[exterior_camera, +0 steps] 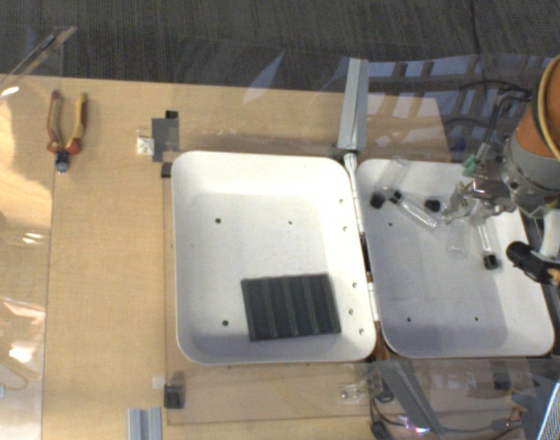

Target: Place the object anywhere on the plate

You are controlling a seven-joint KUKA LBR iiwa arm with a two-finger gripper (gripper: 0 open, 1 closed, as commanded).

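The plate (290, 306) is a dark ridged rectangle lying flat in the lower middle of the left bin (197, 246), with nothing on it. My gripper (470, 211) hangs low over the upper right part of the right bin (444, 324), below the grey wrist and the orange band. A slender clear piece with small black ends (406, 209) lies on the bin floor just left of the gripper. Another clear piece with a black tip (488, 251) sits just below the gripper. Glare and clutter blur where the gripper ends and these pieces begin.
A metal divider post (353, 104) stands at the back between the bins. Red-handled pliers (65, 128) lie on the bench at the far left. A small black bracket (166, 136) sits by the left bin's back corner. Cables run behind the right bin.
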